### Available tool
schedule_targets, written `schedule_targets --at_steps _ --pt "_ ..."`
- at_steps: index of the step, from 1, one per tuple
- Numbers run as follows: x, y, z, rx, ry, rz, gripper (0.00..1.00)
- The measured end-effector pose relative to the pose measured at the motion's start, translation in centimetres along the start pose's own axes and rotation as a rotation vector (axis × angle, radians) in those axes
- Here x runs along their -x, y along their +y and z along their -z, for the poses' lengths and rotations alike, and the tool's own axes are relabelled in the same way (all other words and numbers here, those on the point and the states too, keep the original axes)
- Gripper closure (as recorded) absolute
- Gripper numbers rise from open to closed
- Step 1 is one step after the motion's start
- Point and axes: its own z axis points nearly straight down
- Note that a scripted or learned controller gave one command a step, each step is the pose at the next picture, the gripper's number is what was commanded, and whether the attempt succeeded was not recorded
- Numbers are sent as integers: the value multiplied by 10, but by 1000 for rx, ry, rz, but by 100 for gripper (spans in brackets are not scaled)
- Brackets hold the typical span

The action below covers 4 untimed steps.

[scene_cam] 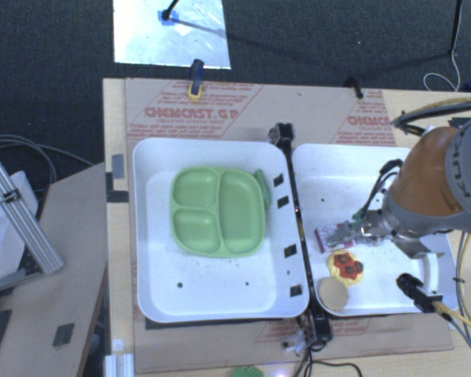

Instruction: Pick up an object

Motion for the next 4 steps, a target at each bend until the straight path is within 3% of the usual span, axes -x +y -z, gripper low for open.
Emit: schedule_targets --at_steps 1,2,3,4 --pt "7 -33 45 -16 2 1 0" --pt "-38 -34 -6 -17 2 7 0" --pt "-36 -30 9 -9 2 5 100" --pt "-85 19 101 -7 4 12 100"
